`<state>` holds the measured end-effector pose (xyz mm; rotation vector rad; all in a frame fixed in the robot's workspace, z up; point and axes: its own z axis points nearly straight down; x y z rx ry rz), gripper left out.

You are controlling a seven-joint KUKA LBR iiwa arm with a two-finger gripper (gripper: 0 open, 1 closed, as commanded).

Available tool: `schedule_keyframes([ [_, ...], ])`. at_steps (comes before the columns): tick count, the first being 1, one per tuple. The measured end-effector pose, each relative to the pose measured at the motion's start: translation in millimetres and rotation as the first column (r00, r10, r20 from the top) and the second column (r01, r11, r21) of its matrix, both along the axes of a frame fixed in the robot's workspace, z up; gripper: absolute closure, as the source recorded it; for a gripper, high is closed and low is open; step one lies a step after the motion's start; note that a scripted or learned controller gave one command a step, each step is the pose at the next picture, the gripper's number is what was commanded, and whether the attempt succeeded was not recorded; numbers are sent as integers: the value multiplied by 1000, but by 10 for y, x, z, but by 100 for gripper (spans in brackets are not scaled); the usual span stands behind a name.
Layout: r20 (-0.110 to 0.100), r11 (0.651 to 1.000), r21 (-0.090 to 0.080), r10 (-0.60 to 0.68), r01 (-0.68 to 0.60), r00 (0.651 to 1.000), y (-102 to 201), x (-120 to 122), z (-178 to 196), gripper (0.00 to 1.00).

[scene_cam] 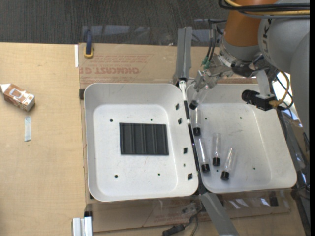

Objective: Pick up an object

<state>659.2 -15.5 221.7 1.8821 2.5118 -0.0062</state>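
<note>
Two shallow white plastic bins with rounded corners, side by side on a tan cardboard-covered bench, seen from above at a slant. In the left bin [98,181], a flat dark rectangular ribbed panel [144,138], lying near the middle. In the right bin [266,181], several slim clear tubes with black caps: one long tube [200,154] along the left wall, cap toward the front, a shorter one [194,121] above it by the same wall, and two more, [216,151] and [227,166], close together and slightly tilted nearer the centre. Reaching in from the right, a smooth grey arm with a glossy orange band [246,11] above the wrist, trailing yellow and black cables. At its end, a metallic gripper [199,85], hanging over the back left corner of the right bin, near the divide between the bins; fingers too indistinct to judge as spread or closed, nothing visibly held. Far left on the bench, a small orange and white carton [18,97] and a thin pale strip [27,129], well apart from the bins.
</note>
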Motion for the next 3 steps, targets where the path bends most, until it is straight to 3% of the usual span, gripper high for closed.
schedule_keyframes([
  [1,0,1000,1,-2,2,1000,141,-1,52,100],
  [2,-2,1000,3,0,0,1000,581,-49,9,100],
  [3,-2,1000,1,2,-2,1000,574,-46,92,100],
])
